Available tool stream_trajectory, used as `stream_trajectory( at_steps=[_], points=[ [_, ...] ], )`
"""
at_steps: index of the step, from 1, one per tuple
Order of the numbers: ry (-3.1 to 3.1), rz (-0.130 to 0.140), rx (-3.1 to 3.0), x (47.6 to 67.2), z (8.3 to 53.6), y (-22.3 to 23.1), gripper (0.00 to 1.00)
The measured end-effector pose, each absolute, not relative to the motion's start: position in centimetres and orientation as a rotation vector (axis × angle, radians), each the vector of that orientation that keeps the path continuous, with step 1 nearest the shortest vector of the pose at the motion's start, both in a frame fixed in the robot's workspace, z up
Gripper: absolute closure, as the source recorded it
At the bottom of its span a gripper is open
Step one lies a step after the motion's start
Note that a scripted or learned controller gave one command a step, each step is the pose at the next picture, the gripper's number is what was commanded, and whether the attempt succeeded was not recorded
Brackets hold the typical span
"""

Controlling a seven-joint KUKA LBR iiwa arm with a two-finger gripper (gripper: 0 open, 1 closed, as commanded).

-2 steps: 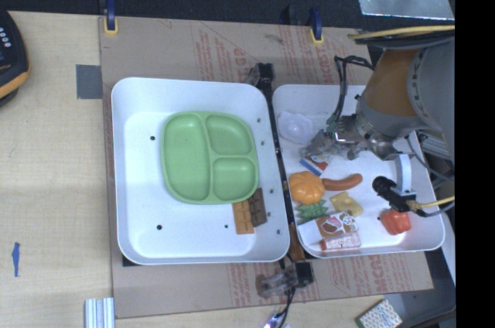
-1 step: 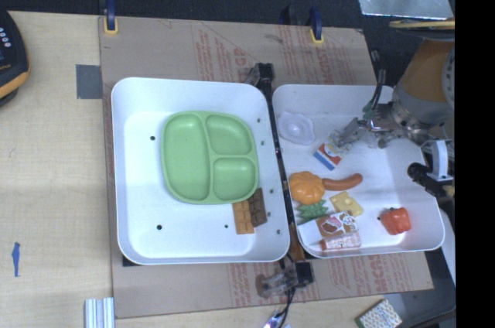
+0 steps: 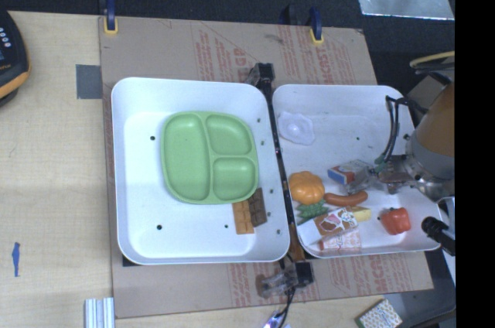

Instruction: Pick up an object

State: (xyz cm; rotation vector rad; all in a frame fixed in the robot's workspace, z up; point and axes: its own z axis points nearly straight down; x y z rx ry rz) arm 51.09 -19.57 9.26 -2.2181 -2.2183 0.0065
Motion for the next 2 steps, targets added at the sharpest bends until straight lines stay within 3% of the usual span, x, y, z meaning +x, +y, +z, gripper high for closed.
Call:
stream_trajectory(
  at_steps=[1, 2],
  points=[
    [-2.232, -0.002, -2.218, 59.0, 9.3, -21.3, 0.00],
    [-2.235, -0.005, -2.212, 66.0, 9.3, -15.1, 0.00]
  ],
)
